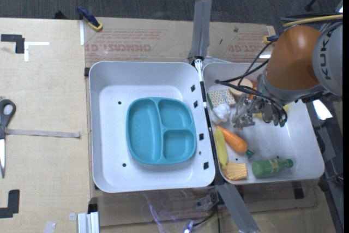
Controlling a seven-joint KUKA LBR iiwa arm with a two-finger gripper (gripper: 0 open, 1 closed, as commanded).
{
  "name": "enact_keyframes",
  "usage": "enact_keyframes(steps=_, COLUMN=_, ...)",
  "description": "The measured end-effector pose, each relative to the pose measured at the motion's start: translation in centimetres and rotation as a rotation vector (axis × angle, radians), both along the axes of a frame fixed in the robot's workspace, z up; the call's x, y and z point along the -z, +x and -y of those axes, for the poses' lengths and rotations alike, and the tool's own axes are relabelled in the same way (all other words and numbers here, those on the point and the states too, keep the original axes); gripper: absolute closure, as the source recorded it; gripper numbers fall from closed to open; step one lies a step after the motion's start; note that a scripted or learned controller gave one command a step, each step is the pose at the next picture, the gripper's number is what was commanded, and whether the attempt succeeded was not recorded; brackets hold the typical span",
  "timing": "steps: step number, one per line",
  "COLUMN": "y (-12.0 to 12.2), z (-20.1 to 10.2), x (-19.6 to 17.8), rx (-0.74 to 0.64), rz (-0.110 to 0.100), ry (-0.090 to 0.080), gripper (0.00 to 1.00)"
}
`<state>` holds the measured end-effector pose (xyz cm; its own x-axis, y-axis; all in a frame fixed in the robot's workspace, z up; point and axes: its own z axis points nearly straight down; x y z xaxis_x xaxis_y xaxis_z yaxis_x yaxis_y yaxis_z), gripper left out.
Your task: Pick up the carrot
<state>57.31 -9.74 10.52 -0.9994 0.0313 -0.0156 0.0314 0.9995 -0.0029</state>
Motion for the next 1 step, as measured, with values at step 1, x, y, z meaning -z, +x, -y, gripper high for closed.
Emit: enact_keyframes(steps=1, y=0.00, z=-0.01, x=0.00, rx=0.000, rz=0.000, ry=0.000, gripper=0.00)
